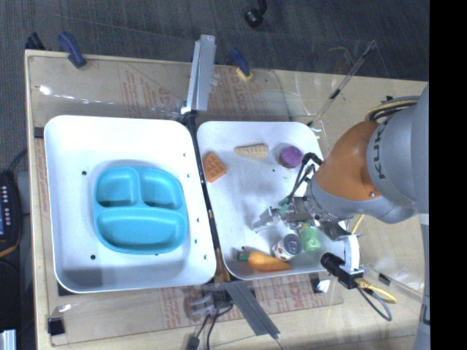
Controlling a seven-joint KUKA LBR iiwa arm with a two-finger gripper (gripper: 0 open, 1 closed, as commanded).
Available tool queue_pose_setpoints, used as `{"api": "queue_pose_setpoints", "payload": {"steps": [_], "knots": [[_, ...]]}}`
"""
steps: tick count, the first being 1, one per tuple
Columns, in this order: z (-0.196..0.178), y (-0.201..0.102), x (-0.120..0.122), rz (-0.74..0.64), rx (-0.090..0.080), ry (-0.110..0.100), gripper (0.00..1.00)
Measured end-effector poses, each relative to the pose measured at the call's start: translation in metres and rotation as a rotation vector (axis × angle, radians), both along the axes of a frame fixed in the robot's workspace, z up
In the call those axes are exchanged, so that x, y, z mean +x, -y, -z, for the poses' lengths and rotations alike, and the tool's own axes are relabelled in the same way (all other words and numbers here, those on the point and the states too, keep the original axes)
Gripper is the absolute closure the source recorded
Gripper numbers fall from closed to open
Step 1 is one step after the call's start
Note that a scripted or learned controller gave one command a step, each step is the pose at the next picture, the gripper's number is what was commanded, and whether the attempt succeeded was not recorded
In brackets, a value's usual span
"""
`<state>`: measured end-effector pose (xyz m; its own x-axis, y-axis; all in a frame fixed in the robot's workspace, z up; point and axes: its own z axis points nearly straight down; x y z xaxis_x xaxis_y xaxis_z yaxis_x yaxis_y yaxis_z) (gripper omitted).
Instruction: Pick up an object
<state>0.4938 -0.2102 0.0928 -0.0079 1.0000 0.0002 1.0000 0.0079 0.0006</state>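
Camera view from above shows the arm [372, 170] entering at the right of the frame, its grey body and orange band bent down over the right bin [241, 195]. The wrist leans toward the lower right part of that bin, and the gripper [292, 214] sits low among the objects there, its metal parts pointing toward the frame's left. Whether the gripper is apart or together cannot be told from this slant, and nothing is clearly seen between its tips.

Just below the gripper lie a green object [311, 238] and a small round can [290, 246], close beside each other. Along the lower edge of the right bin rests an orange carrot [267, 262]. Toward the upper part of that bin are a waffle-like piece [214, 166] near the left wall, a tan biscuit shape [252, 151] beside it, and a purple object [291, 155] further right, all well apart from the gripper.

On the left of the desk [102, 93], the left bin [66, 195] holds a blue divided tray [139, 208] lying flat in its middle.
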Motion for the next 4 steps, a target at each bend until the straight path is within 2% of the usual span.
{"api": "queue_pose_setpoints", "payload": {"steps": [1,2,3,4], "knots": [[-0.01,0.0,0.002,-0.007,-0.002,0.002,1.0],[-0.1,0.0,0.055,0.0,0.0,-0.001,1.0],[-0.099,0.0,0.055,0.0,0.0,-0.001,0.0],[-0.016,-0.001,0.023,-0.001,0.0,-0.005,0.0]]}}
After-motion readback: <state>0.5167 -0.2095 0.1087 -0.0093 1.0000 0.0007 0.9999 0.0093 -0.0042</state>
